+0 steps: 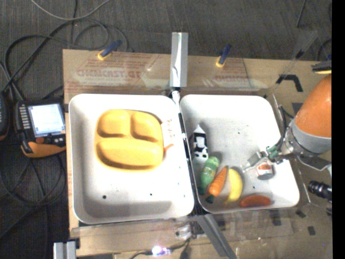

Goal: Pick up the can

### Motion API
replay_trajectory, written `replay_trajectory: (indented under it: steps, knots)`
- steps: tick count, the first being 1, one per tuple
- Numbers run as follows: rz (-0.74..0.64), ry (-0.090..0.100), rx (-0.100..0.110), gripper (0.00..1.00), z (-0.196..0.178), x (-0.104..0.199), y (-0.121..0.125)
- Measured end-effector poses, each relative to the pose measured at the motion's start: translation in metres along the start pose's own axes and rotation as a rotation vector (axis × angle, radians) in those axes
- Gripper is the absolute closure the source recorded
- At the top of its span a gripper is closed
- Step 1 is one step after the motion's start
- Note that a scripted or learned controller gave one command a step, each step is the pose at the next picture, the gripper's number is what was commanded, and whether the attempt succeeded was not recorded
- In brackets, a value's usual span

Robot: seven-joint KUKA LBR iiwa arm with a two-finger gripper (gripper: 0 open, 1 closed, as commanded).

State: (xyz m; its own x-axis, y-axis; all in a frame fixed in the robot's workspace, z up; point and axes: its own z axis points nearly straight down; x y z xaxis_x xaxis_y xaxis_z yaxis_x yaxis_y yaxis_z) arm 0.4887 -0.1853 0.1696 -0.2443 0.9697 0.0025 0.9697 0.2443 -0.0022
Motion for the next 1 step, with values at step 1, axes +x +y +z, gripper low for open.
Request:
replay_trajectory:
  steps: [1]
  knots:
    - [0.042,0.0,-0.003,0.0,0.0648,-0.0301,0.0128]
